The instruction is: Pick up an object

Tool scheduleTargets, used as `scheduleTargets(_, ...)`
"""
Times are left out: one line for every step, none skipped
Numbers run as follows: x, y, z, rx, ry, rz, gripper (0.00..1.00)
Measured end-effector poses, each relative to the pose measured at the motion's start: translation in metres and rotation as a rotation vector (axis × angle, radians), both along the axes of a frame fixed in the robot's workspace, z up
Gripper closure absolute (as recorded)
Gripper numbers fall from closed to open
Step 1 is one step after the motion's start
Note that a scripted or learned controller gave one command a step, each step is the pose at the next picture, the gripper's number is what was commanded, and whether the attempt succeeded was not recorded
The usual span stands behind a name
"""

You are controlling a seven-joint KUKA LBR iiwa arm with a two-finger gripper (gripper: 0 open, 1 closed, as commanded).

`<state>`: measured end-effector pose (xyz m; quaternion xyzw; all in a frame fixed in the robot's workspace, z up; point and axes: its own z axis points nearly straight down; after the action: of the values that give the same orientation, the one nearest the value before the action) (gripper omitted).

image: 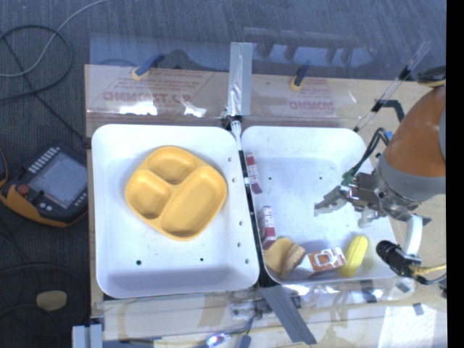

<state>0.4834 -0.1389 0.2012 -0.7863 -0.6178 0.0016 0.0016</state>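
Here, two white bins sit side by side on the bench. The left bin (116, 267) holds a yellow divided plate (175, 191), lying slightly toward its 12 o'clock half. In the right bin (304, 145), the objects gather along the 6 o'clock wall: a brown bread-like piece (283, 256) toward 7 o'clock, a small orange-and-white carton (326, 259) just beside it, and a yellow corn cob (354, 255) toward 5 o'clock. The gripper (346, 203) hangs at the bin's 3 o'clock side, above the corn cob and apart from it. Its fingers (328, 203) look spread, with nothing between them.
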Motion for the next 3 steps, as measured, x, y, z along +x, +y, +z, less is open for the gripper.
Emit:
scheduleTargets(0.004, -0.013, -0.111, -0.004, -0.017, 0.053, 0.00)
scheduleTargets(0.001, -0.076, -0.080, 0.002, -0.004, 0.238, 0.00)
scheduleTargets(0.004, -0.007, -0.110, -0.008, -0.016, 0.121, 0.00)
